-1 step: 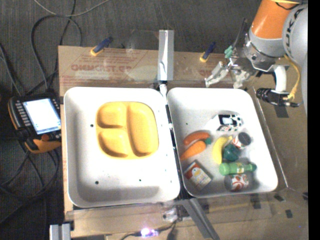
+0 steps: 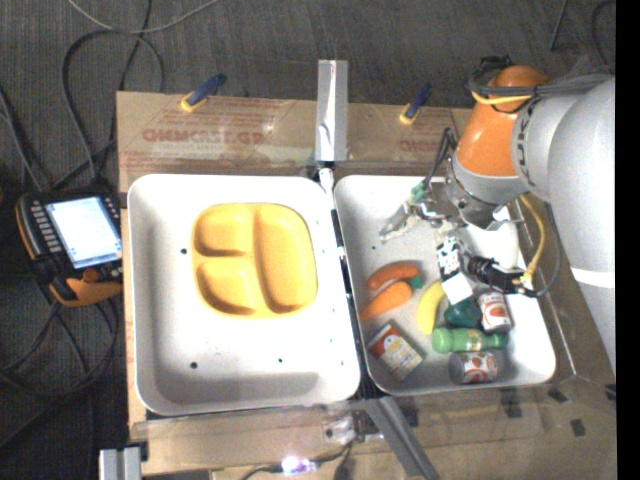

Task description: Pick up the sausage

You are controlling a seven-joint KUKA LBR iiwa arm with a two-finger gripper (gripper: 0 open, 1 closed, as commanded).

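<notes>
The sausage [image 2: 394, 273], a short reddish-orange link, lies near the middle of the right bin [image 2: 355, 223], touching an orange carrot [image 2: 386, 300] just below it. My gripper [image 2: 398, 222] hangs over the bin's upper part, above and slightly right of the sausage and apart from it. It is open, with nothing between its fingers. The grey arm with its orange band [image 2: 492, 148] comes in from the upper right.
Clustered at the right bin's lower right are a banana [image 2: 429, 308], a green bottle [image 2: 466, 340], two cans [image 2: 493, 311] [image 2: 475, 366], a small carton [image 2: 392, 351] and a white box [image 2: 451, 259]. The left bin [image 2: 160, 348] holds a yellow divided plate [image 2: 255, 258].
</notes>
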